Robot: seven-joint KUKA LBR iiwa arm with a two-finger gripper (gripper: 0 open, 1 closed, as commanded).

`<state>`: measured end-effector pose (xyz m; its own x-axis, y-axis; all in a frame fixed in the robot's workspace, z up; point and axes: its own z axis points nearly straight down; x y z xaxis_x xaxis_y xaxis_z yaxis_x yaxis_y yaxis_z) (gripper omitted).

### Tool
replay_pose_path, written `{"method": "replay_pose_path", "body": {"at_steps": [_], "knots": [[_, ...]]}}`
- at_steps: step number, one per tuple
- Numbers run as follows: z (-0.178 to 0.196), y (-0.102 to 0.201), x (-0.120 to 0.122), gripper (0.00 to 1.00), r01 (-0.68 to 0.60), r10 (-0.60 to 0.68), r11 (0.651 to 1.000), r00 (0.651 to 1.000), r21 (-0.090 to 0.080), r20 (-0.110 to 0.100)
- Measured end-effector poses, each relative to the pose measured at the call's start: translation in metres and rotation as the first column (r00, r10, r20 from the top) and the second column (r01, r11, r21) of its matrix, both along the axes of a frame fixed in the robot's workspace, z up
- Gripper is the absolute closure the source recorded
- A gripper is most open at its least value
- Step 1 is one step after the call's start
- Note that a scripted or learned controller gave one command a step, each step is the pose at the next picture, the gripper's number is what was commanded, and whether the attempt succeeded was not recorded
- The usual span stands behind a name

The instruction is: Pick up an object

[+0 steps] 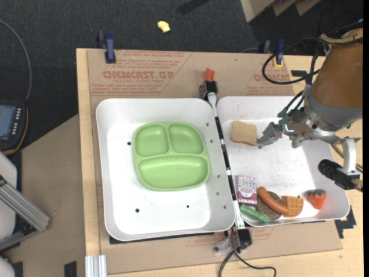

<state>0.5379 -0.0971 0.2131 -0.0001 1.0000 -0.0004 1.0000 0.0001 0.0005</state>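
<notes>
The bench (86, 154) under me carries the two white bins side by side. The left bin (115, 201) holds the green divided plate (171, 156), lying flat near its middle. The right bin (323, 149) is where I am working: my arm reaches in from the right, orange band above the wrist, and my gripper (271, 136) hangs over the bin's upper part, pointing toward the slice of bread (244, 133).

The bread lies near the bin's upper left corner, just beside my fingertips, and I judge it the likeliest thing to take, though any object would do. My fingers look spread, with nothing between them; the bread sits apart from them, flat on the bin floor.

Along the bin's lower edge lies a cluster: a small purple carton (246, 188), a sausage (268, 200) touching a waffle piece (293, 205), a green pod (251, 213) under them, and a strawberry (316, 198) a little apart to the right.

So nothing is picked up yet. By my judgement I am at the approach: what is left is to settle around the bread, close, and lift.
</notes>
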Motion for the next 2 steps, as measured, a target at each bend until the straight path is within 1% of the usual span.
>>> {"method": "replay_pose_path", "body": {"at_steps": [1, 2], "knots": [[-0.123, -0.005, 0.016, 0.00, 0.000, 0.000, 1.000, 1.000, 0.002, -0.009], [-0.129, -0.006, 0.072, 0.00, -0.002, 0.002, 1.000, 1.000, -0.001, 0.005]]}}
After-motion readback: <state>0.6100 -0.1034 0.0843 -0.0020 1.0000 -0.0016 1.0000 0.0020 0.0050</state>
